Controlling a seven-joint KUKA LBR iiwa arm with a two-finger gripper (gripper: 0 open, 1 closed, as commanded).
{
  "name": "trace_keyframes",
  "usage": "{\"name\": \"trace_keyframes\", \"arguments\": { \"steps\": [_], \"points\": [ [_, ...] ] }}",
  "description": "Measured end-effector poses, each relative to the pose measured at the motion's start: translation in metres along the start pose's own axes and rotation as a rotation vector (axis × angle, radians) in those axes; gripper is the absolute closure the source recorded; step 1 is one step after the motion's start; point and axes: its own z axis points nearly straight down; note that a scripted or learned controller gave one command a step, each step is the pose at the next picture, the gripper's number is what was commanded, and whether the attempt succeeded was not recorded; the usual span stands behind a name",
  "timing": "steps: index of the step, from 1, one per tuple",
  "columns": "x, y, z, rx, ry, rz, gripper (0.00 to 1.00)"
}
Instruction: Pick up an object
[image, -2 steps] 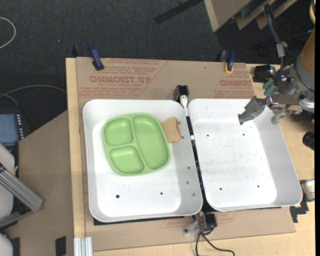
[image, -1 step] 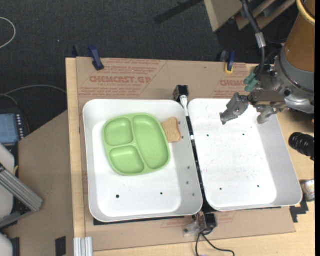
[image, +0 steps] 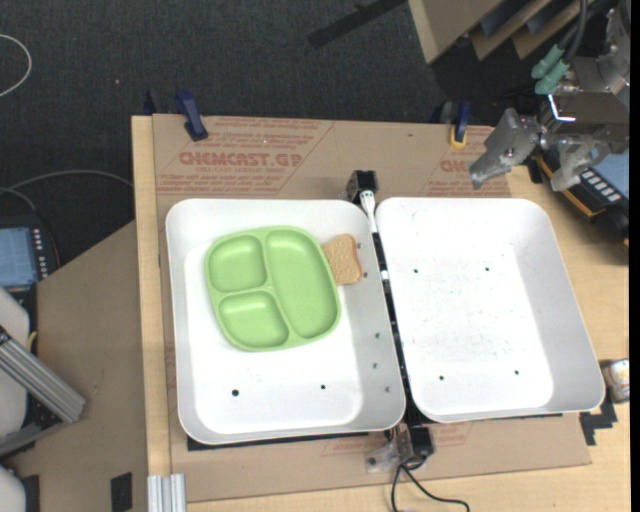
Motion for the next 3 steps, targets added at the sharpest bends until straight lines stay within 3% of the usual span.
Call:
{"name": "trace_keyframes", "arguments": {
  "steps": [1,2,3],
  "points": [
    [0.091,0.0,0.008,0.015,0.0,-0.007,0.0],
    [0.168,0.0,0.008,0.014,0.0,-0.004,0.0],
    [0.164,0.001,-0.003,0.011,0.0,0.002,1.0]
  ]
}}
